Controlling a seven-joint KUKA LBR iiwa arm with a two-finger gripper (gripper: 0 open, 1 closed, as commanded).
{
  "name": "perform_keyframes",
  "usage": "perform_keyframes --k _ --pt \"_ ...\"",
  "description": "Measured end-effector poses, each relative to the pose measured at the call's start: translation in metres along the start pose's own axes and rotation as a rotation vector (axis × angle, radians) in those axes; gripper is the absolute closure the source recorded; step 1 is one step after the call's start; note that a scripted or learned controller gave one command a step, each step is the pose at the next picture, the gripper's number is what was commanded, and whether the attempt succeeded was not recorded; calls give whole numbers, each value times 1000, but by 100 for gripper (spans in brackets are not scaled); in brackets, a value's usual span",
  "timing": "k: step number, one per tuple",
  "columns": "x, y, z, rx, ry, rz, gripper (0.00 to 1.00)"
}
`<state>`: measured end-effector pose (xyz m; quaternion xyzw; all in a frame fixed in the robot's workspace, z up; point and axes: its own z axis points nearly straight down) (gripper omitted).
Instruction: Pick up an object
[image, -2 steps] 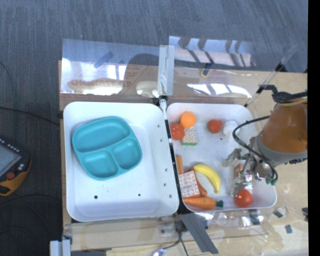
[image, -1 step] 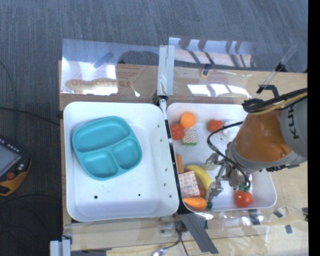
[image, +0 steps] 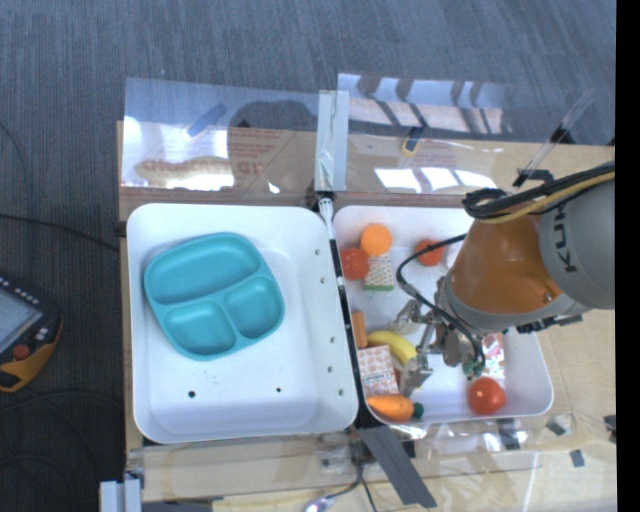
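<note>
My gripper (image: 443, 367) hangs low over the middle of the right bin (image: 530, 400), below the orange wrist band. Its fingers (image: 418, 372) stand apart and open, with bare bin floor between them. A yellow banana (image: 393, 345) lies just left of the gripper. A small printed box (image: 377, 371) and an orange carrot (image: 390, 407) lie at the front left. A red tomato (image: 486, 396) sits just right of the fingers at the bin's front. A pink patterned packet (image: 493, 352) lies partly under the wrist.
At the right bin's back are an orange ball (image: 376, 240), a red fruit (image: 355, 263), a pale green block (image: 379, 272) and another red item (image: 430, 252). An orange stick (image: 359, 328) lies by the divider. A teal divided plate (image: 213, 293) fills the left bin (image: 200, 415).
</note>
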<state>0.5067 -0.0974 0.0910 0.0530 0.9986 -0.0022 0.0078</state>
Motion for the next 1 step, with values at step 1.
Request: perform_keyframes --k 1 --pt "-49 3 2 1 7 244 0"
